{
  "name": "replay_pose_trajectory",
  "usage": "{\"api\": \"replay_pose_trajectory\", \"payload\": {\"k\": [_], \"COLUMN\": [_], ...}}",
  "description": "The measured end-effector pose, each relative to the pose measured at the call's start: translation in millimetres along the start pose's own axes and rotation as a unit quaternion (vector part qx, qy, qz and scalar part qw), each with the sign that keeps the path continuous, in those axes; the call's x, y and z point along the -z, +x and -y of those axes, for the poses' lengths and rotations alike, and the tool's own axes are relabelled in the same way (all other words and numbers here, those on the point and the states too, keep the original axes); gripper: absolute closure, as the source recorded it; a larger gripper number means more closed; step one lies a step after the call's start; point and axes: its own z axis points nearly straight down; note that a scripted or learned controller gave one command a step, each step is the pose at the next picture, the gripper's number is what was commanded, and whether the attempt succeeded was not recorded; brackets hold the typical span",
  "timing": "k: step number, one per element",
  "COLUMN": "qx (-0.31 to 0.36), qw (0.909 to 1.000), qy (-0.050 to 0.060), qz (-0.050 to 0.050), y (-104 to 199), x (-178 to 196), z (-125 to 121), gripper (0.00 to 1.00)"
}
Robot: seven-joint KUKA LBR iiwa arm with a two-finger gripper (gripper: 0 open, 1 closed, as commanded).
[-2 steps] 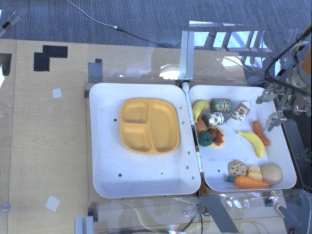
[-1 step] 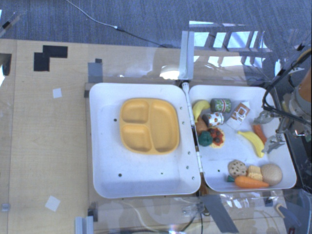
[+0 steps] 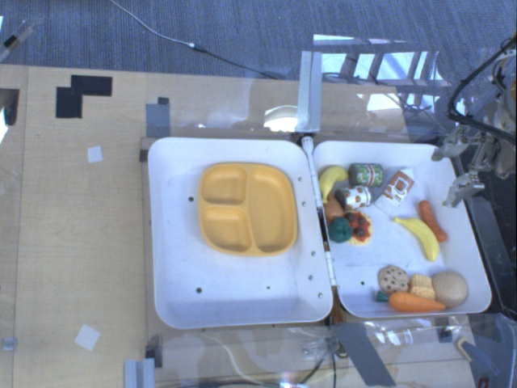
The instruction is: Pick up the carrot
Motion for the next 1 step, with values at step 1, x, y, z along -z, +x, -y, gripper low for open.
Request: {"api": "replay_pose_trajectory", "payload": {"k": [1], "qx": [-0.165], "qw": [0.9863], "qy": [0.0], "qz": [-0.007], "y": [69.9], "x": [-89.7], "z": [2.8], "gripper": [0.0]}}
